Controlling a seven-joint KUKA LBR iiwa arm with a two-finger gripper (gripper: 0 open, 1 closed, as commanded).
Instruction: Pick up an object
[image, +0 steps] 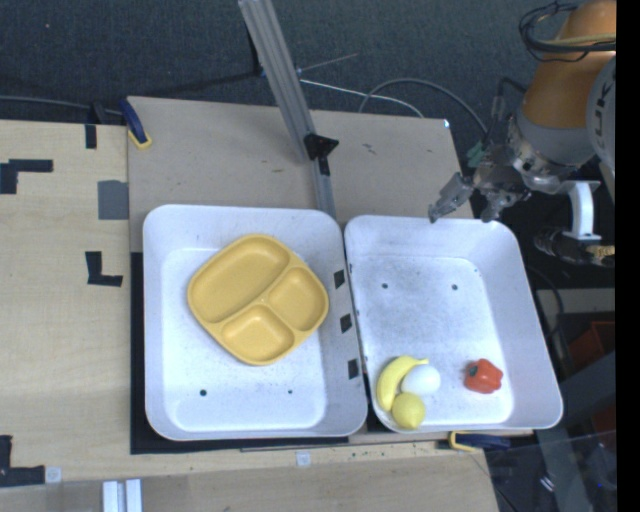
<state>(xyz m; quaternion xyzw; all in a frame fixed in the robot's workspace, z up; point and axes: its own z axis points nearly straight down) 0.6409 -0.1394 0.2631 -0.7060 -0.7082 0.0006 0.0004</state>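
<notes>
The gripper (462, 205) is hovering over the far rim of the right bin (520, 300), near its back edge, with its fingers (441, 207) standing apart and holding nothing. The arm (560, 100) is reaching in from the right. At the near end of that bin, a banana (395, 374), an egg (422, 380) and a lemon (408, 409) are lying clustered and touching in the left corner. A red pepper (483, 375) is sitting just beside them to the right, apart. All four are lying well away from the gripper. The left bin (170, 300) is holding a yellow tray (257, 298) with three compartments, tilted askew. Both bins are resting on the table (60, 330).
</notes>
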